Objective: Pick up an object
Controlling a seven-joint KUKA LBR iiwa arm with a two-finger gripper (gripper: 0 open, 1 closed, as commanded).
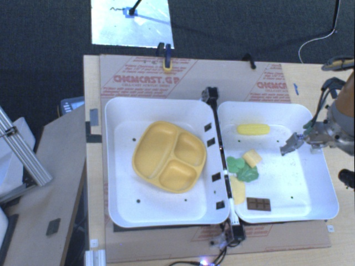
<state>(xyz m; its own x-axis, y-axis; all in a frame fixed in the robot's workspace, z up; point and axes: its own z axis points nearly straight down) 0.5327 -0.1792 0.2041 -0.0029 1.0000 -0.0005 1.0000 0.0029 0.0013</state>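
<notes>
1. The gripper (290,146) hovers over the right bin (319,204), holding nothing; how far open it is I cannot tell.
2. Candidates lie left of it: corn (253,129), cheese (252,158), lettuce (243,169), chocolate (258,204).
3. The left bin (119,204) holds a tray (169,155).

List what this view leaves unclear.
- Gripper: too small and blurred to tell whether its fingers are open or shut.
- Arm: cut off by the right edge, so its upper part is out of frame.
- Yellow slab: its top is hidden under the green piece, and its left edge lies against the bin wall.
- Brown bar: surface detail too small to make out.
</notes>
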